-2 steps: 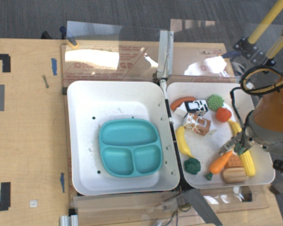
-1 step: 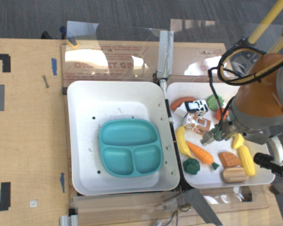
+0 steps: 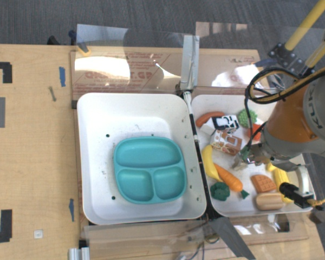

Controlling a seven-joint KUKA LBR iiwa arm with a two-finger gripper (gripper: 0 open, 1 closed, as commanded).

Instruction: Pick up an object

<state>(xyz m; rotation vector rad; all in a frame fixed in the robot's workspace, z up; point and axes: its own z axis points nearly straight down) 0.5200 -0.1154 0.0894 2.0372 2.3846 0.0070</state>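
Showing two bins (image 3: pixel 92 112), one teal tray (image 3: pixel 150 168), one carrot (image 3: pixel 229 178), one banana (image 3: pixel 209 164)

Grey carpet floor (image 3: pixel 151 4) behind a tan wooden bench (image 3: pixel 27 145) marked with black tape corners (image 3: pixel 4 72).

**Camera placement: single fixed overhead view**

One camera looked down on the bench (image 3: pixel 27 145) from above, at a slant, not straight down. Dark floor filled the top of the frame, so the far side of the bench lay toward the top edge. Both white bins sat within view: the left bin (image 3: pixel 92 118) near frame centre, the right bin (image 3: pixel 227 213) toward the lower right. The arm (image 3: pixel 292 123) entered from the right edge. Framing was moderately close; small items read clearly, though the right bin's far corner was cropped by the arm.
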